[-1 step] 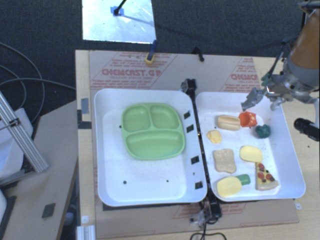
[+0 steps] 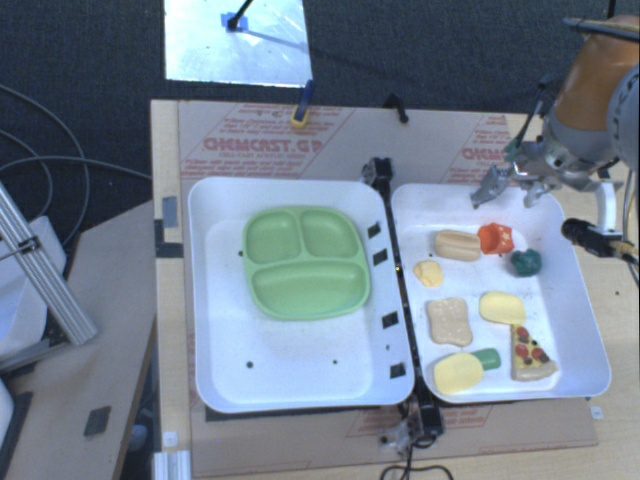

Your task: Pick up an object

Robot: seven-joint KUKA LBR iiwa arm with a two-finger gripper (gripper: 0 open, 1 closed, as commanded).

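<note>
Altogether, two white bins: the left bin holds one green plate, the right bin eight toy foods; the gripper hovers open, holding nothing.

At the left of the frame I see a white bin, and a green divided plate lies flat in its upper part. Under it is a brown cardboard sheet with red print. At the top, a shiny square sheet lies on dark floor. A metal rail slants at the left edge.
</note>
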